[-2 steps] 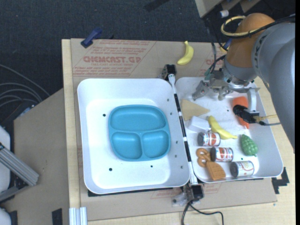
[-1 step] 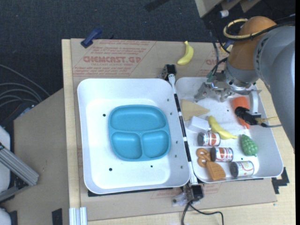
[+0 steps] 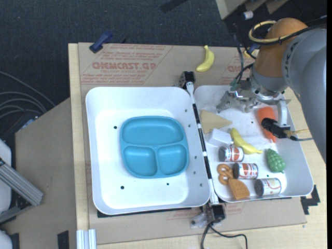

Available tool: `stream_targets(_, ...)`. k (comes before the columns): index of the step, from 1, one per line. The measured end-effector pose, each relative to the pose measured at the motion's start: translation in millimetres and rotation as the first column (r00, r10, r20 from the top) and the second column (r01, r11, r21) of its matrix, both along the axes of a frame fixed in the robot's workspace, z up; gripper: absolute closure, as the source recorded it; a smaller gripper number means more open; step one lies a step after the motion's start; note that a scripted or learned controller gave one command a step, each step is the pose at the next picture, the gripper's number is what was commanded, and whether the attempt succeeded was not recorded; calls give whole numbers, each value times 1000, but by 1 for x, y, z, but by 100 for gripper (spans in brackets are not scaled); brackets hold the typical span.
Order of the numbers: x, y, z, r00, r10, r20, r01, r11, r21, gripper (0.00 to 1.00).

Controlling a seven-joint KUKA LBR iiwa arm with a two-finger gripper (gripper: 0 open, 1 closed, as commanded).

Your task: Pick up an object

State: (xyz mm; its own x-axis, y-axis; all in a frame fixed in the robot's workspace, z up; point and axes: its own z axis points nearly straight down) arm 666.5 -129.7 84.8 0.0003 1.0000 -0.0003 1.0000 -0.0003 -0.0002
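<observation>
The tool sits in the upper part of the right bin; I cannot tell its state. The nearest pickable things lie below it in the frame: a tan wedge, a banana running diagonally, cans, a pretzel and a green fruit. The left bin holds a blue tray.

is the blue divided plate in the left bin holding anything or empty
Empty. The blue plate sits in the left bin, and all three of its compartments show only bare blue surface.
</observation>
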Motion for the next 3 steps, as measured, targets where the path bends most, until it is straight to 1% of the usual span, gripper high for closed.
stream_targets(1,1,0,11,1000,0,2,0,1000,0,100)
stream_targets(2,0,0,10,1000,0,1,0,1000,0,0)
stream_targets(3,0,-7,0,1000,0,-2,0,1000,0,0)
